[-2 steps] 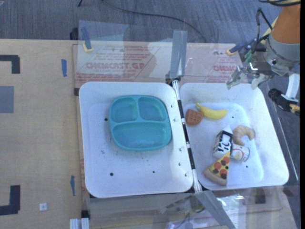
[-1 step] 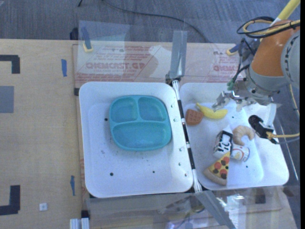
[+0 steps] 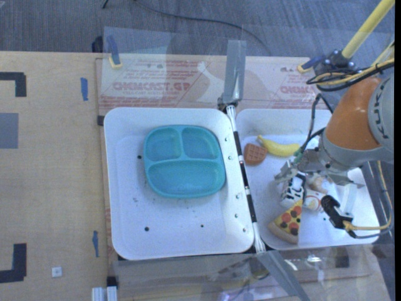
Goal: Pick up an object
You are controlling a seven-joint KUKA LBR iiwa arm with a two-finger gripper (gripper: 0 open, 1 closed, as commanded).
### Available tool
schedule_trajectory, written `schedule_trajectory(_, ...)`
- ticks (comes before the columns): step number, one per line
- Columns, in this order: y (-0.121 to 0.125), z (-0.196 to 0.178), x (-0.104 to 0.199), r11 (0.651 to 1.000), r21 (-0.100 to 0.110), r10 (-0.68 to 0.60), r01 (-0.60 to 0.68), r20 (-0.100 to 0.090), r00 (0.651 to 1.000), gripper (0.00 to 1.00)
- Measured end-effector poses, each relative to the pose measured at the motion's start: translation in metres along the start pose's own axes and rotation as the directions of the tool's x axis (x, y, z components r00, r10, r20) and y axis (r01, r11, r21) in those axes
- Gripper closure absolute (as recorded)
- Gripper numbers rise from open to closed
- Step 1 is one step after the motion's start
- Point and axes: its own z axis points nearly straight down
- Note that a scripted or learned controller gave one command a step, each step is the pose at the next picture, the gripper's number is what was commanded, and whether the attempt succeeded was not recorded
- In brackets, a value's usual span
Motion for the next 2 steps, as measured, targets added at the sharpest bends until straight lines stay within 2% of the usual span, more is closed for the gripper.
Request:
schedule_trajectory(1, 0.001, -0.011, -0.002, 1.0, -0.006, 0.004, -0.004, 0.004, 1.0, 1.0)
schedule_trajectory(2, 0.025, -0.093, 0.051, 0.995, 0.003, 0.095, -0.095, 0.001, 0.995, 1.0)
